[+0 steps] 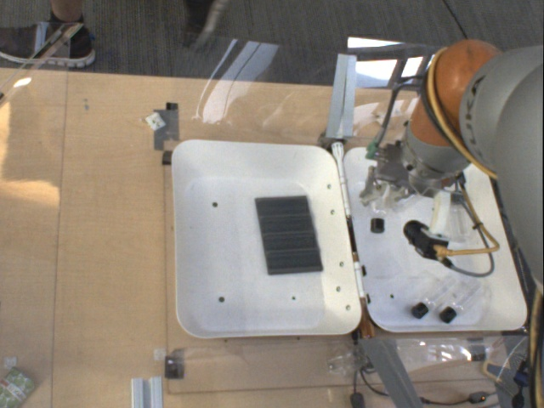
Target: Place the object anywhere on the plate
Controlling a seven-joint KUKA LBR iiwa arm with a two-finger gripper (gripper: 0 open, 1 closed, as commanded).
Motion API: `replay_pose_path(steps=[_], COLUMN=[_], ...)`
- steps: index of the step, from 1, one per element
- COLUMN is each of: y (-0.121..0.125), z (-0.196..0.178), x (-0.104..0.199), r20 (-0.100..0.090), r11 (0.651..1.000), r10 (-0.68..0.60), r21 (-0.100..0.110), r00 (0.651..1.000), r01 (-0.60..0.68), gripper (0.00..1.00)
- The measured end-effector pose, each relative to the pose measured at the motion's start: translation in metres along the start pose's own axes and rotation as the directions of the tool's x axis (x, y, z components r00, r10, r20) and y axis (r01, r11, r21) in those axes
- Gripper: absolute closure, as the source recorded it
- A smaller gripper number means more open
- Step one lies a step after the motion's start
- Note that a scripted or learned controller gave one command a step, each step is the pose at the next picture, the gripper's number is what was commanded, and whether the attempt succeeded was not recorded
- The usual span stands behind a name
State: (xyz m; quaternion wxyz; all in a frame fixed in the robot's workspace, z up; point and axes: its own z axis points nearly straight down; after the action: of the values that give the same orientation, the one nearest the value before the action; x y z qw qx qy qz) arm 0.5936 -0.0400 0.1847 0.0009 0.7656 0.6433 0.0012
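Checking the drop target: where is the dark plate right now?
The dark ridged plate lies flat near the middle of the left bin, left of the divider, apart from the hand over the right bin.

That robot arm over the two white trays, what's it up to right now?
The grey arm reaches in over the right bin, its gripper low near that bin's upper left part. A small black object lies just below the gripper, apart from it, and two clear tubes with black caps lie near the bin's lower edge. The dark ridged plate sits in the left bin with nothing on it yet.
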Motion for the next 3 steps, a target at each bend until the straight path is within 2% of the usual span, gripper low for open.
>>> replay_pose_path(steps=[1, 2, 3], y=[-0.021, -0.066, -0.086], z=[0.0, 0.0, -0.044], x=[0.066, 0.122, 0.197], r20=[-0.001, -0.001, -0.001], r11=[0.995, 0.985, 0.982], r10=[-0.1, 0.174, 0.186], r21=[0.0, 0.002, 0.001], r00=[0.995, 0.985, 0.982], r01=[0.1, -0.174, -0.186], gripper=[1.0, 1.0, 1.0])
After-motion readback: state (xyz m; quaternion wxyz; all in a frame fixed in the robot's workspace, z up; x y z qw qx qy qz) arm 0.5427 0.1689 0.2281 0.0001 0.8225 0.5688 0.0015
